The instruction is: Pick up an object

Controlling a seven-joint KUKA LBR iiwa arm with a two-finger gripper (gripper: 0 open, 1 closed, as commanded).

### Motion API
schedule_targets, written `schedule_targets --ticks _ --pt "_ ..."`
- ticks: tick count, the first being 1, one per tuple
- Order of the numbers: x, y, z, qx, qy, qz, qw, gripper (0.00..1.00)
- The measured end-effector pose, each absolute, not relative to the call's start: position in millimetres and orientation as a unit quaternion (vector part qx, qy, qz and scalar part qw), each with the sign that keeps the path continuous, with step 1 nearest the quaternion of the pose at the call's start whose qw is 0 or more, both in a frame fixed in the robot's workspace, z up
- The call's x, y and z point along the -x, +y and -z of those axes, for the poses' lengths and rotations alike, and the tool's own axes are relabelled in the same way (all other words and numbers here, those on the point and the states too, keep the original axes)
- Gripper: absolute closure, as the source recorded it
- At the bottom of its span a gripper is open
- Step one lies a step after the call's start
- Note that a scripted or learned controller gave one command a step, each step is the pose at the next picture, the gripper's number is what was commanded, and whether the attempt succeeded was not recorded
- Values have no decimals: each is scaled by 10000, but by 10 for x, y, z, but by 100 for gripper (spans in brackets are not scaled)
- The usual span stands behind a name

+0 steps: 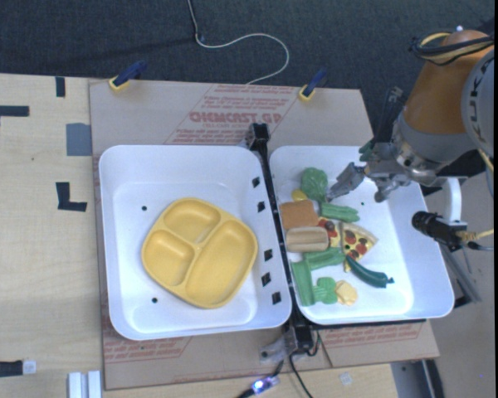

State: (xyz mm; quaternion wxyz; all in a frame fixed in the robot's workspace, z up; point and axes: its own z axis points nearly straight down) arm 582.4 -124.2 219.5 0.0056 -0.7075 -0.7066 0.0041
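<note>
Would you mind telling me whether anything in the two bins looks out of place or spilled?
Nothing stands out. The yellow divided plate lies flat in the left bin; the toy food sits clustered inside the right bin.

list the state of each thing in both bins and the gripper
yellow divided plate: flat in the left bin, right side up, nothing on it
toy food pile: lying jumbled along the left side of the right bin
pizza slice: flat, topping side up
gripper: open, above the right bin, holding nothing
left bin: holds the plate
right bin: holds the toys
</note>
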Motion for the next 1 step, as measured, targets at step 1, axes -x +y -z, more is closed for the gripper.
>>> schedule_targets --ticks 1 --pt "-5850 -1241 -2258 7067 -7075 -5 9 0"
